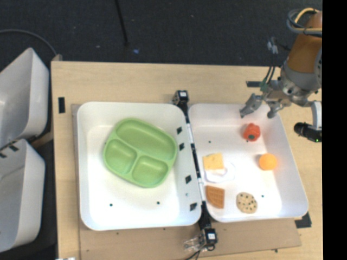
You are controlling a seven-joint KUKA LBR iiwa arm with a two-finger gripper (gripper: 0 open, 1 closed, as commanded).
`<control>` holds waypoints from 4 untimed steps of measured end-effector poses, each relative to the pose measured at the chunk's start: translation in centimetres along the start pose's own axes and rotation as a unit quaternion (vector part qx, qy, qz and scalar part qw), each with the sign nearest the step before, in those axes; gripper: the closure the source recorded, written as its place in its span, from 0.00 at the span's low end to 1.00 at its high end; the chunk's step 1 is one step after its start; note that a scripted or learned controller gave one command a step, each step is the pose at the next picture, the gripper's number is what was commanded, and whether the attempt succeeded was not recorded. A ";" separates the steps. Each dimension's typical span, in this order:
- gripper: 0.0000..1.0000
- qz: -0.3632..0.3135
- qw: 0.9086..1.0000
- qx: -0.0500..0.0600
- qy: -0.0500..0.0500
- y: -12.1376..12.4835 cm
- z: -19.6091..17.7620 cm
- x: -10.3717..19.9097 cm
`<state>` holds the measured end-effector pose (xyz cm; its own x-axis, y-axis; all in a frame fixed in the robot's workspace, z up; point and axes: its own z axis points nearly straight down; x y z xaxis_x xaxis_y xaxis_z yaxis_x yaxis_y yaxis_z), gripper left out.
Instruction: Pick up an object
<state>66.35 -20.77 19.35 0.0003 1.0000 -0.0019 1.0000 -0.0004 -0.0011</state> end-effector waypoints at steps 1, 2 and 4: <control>0.00 0.001 1.000 0.001 0.000 -0.6 6.1 0.0; 1.00 0.001 1.000 -0.003 -0.002 -0.4 4.5 -0.1; 1.00 -0.001 1.000 -0.004 0.000 -0.1 -6.6 -0.6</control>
<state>66.29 -21.33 25.94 -0.0021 1.0000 -0.0026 1.0000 0.0021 0.0063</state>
